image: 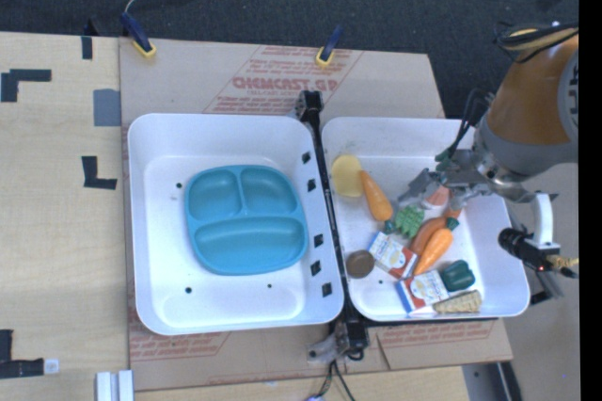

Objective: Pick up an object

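Cardboard-covered bench, two white bins side by side; arm enters from the right over the cluttered right bin [513, 296].

Nearest the camera, along that bin's front wall: a tan wedge [457, 302], a dark green block [459, 275], small printed cartons [421, 288]. Behind them an orange carrot [432, 246] lies with its long axis running diagonally, tip toward the front-left, top toward the gripper [439, 185]. The carrot sits just below and slightly left of the gripper, very near it; a green leafy piece [409, 221] lies just beside. Whether the gripper is open, closed or gripping cannot be told; nothing is seen held. A second carrot [375, 196] and yellow piece [346, 174] lie further left. Left bin [150, 201] holds a blue divided plate [247, 217].
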Robot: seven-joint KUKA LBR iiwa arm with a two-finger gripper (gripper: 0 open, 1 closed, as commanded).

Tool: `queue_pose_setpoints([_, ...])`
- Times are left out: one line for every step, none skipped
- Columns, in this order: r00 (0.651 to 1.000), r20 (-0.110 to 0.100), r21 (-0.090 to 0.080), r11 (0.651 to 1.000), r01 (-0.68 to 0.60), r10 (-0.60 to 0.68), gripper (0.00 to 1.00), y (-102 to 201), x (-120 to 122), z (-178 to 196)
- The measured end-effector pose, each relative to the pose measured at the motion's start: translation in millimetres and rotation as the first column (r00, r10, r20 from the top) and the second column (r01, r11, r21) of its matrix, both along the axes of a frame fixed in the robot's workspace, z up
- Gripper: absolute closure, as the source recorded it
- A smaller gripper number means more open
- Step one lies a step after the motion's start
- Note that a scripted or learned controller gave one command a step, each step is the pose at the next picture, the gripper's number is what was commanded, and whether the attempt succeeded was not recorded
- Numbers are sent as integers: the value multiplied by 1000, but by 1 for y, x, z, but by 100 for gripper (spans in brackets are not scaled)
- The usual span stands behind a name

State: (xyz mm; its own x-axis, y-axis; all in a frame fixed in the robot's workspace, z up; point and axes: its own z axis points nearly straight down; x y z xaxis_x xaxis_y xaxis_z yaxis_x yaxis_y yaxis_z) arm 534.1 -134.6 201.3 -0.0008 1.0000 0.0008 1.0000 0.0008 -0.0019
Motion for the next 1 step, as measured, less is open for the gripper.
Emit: queue_pose_setpoints([1000,6,-1,1000,-2,2,0,34,46,-114])
